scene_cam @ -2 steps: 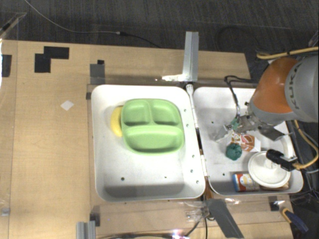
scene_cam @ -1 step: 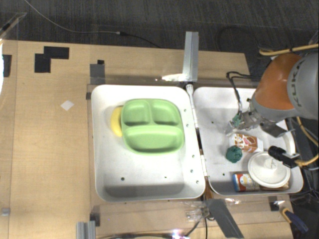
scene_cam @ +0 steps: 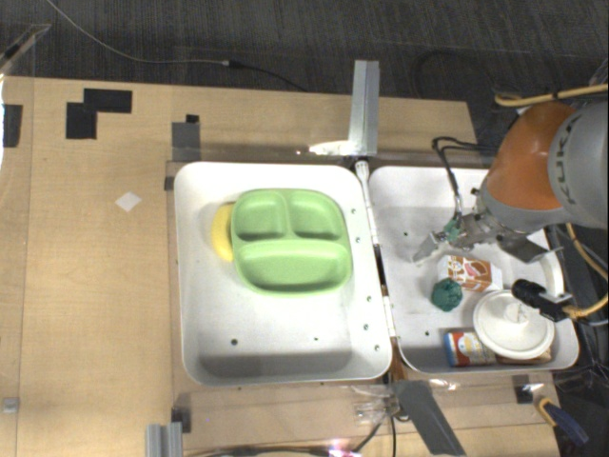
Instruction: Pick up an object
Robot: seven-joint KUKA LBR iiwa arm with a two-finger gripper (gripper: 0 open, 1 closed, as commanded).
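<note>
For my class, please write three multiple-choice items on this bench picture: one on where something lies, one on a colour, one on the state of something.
1. Where does the divided tray lie?
A. left bin
B. right bin
C. on the bare bench

2. What colour is that tray?
A. red
B. green
C. blue

3. Where is the gripper?
A. over the left bin
B. over the right bin
C. off the bench

Answers:
1 A: the divided tray sits inside the left bin.
2 B: its surface is plainly light green.
3 B: the gripper hangs above the right bin, near a teal object.
</note>
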